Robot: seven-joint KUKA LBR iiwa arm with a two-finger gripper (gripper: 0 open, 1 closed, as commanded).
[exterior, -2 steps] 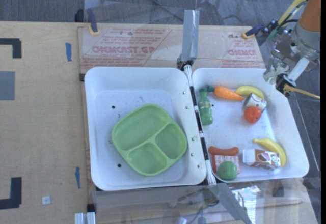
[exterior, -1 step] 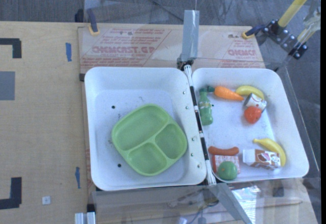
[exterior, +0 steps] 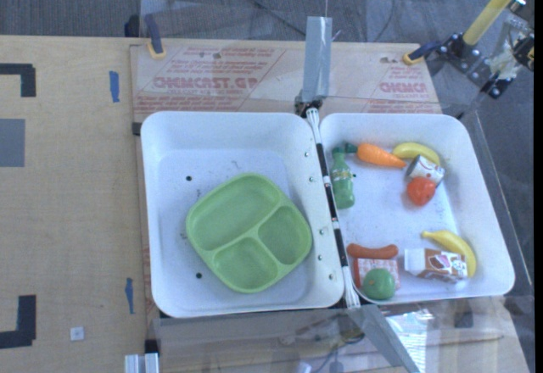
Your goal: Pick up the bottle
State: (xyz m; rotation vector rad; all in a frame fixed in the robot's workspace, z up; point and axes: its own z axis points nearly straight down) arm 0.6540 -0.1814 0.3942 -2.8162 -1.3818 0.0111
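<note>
Pincer state cannot be told. The green bottle (exterior: 343,180) is seen lying in the right bin (exterior: 485,193) along its left wall, near the carrot (exterior: 379,156). Finger room there is judged tight.

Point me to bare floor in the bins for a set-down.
Left bin: bare strip behind and left of the green plate. Right bin: open middle patch between bottle, tomato and sausage. Crowded along its far edge and near edge.
</note>
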